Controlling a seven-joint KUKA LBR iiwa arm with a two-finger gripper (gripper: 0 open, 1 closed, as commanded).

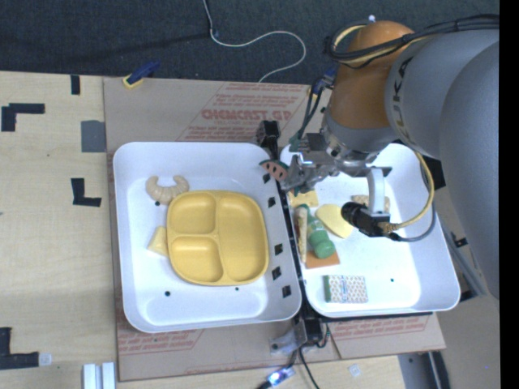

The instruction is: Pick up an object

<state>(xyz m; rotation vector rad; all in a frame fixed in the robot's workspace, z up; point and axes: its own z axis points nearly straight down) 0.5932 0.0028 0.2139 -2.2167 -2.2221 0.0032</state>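
Observation:
My gripper (302, 177) hangs at the left edge of the right bin (422, 286), just above a cluster of small objects. That cluster holds a yellow wedge (333, 220), a green piece (319, 241) on an orange block (323, 258), and a slim upright stick (302, 225). A patterned sachet (347, 288) lies flat near the bin's front. The arm's orange band and grey body cover the bin's back part.
In the left bin (134, 168) sit a yellow divided plate (217, 237), a tan curved piece (165, 188) and a pale yellow wedge (158, 240). Black clips run along the divider between the bins. A white cable crosses the dark floor behind.

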